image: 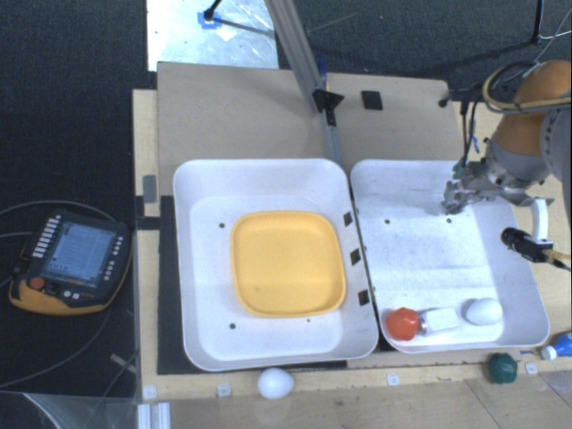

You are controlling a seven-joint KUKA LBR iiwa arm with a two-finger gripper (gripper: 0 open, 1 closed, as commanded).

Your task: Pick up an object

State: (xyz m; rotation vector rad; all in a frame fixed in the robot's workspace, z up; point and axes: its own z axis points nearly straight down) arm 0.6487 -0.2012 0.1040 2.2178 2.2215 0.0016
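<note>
Camera view looks down at a slant on a pale, matte counter [393, 150] that carries two shallow white plastic bins with rounded corners, set side by side and touching along their inner rims. In the left bin [201, 239] lies a yellow square plate [289, 263] with softly rounded corners and a smooth, dull surface, near the bin's middle. The right bin [420, 248] has a faintly speckled floor. Along its near wall sit three small things in a row: a glossy red-orange ball [402, 323], a small white blocky piece [438, 320] just beside it, and a smooth white egg-shaped object [483, 311] a little farther right.

The grey arm with its orange band [523, 123] reaches in from the right, and the gripper [458, 195] hangs over the far right part of the right bin, well apart from the three small things. Its metal end is small and blurred, so I cannot tell how the fingers stand, and nothing shows between them.

On the counter's near edge, outside the bins, rest another white egg shape [275, 383] and a dark green ball [501, 367]. A handheld control pendant [70, 262] with a screen lies on the dark floor at left.
</note>
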